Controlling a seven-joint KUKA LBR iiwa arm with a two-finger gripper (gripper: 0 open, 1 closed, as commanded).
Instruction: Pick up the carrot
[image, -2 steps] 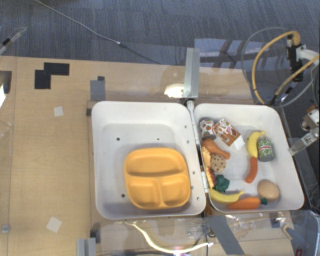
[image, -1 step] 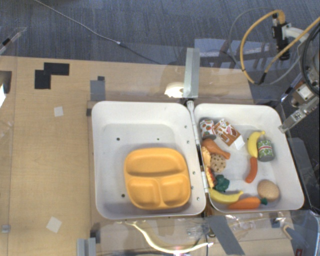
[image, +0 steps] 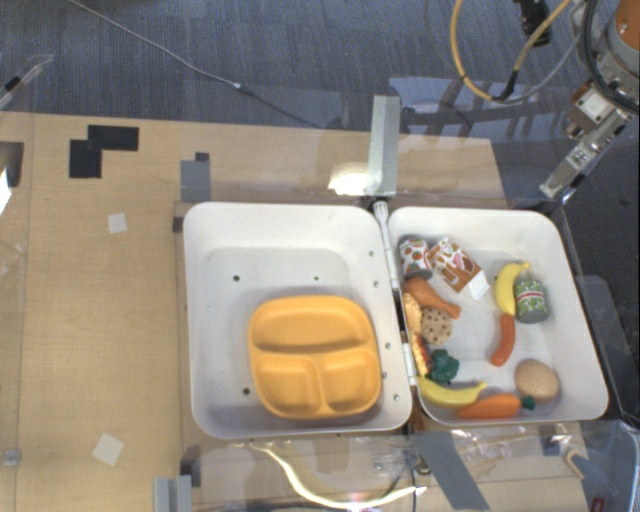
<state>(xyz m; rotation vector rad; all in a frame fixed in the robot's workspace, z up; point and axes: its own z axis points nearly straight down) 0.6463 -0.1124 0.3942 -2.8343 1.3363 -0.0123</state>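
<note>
While the gripper (image: 590, 140) hangs up at two o'clock, outside the bins, I cannot tell how it is set; it grips nothing. From the camera view, the carrot (image: 490, 406) lies at five o'clock in the right bin (image: 560, 245), against its near wall, touching a banana (image: 450, 391), probably tumbled there. The left bin (image: 215, 250) keeps a yellow tray (image: 313, 354), seemingly ready to receive.

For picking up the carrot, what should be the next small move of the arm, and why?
Probably swing the gripper down and left until it is above the carrot. The gripper sits outside the right bin, past its far corner, while the carrot lies at the near edge, beside a banana and a potato.
</note>
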